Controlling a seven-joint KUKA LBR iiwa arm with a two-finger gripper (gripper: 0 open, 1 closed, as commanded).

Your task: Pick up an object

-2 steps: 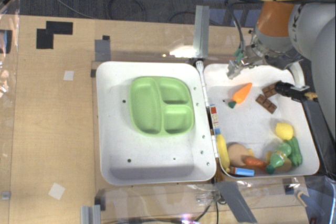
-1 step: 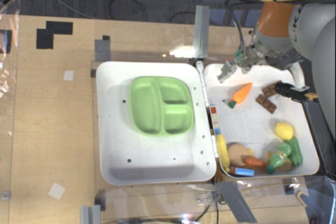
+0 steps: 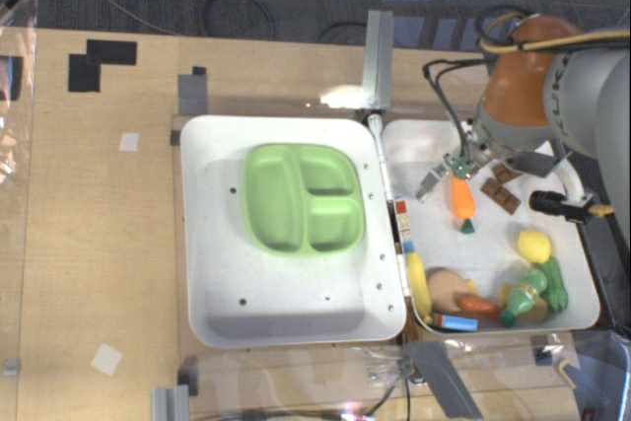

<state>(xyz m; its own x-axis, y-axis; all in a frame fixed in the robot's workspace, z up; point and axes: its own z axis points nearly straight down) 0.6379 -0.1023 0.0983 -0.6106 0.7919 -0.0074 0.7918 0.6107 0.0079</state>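
Carrot [image 3: 461, 199] lies flat in right bin [image 3: 434, 145], clear of the toy pile; tool [image 3: 446, 175] spread just above its top end, holding nothing, probably lining up a pinch

End effector [image 3: 446, 175] low, fingers spread.

A light wooden bench [image 3: 99, 242] carries two shallow white bins side by side, the left bin [image 3: 217, 311] touching the right bin [image 3: 424, 138] along a shared edge. Black tape patches [image 3: 99, 62] and small pale squares [image 3: 129, 142] lie flat on the bench's left part, well apart from the bins.
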